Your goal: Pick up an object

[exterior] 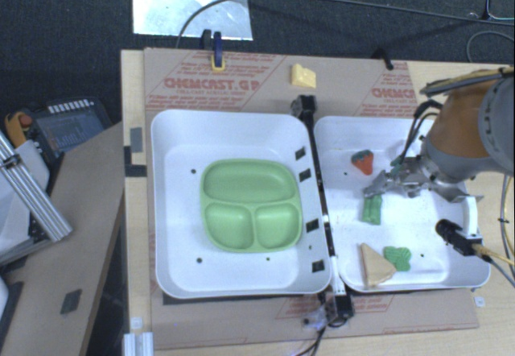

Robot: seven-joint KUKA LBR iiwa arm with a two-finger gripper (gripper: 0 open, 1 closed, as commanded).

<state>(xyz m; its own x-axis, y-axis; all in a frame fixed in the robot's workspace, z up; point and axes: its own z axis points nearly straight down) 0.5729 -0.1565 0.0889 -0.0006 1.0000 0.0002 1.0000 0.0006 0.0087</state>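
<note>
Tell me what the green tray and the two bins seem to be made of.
The tray looks like moulded plastic with a matte finish: one even pale green, rounded dividers, three soft-edged compartments. The left bin and the right bin look like thin formed plastic, white and slightly glossy, with rounded corners and a rolled rim. Thin painted metal cannot be ruled out.

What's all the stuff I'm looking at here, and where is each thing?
White bins: two, side by side on the bench.
Divided plate: one, light green, in the left bin.
Strawberry-like toy: one, red with green top, right bin, upper part.
Green stick: one, right bin, middle, just below the hand.
Tan wedge: one, right bin, near edge.
Small green piece: one, beside the wedge.
Yellow block: one, on cardboard behind the bins.
Arm: one, grey and orange, from the right.
Hand: one, metal, over the right bin.
</note>
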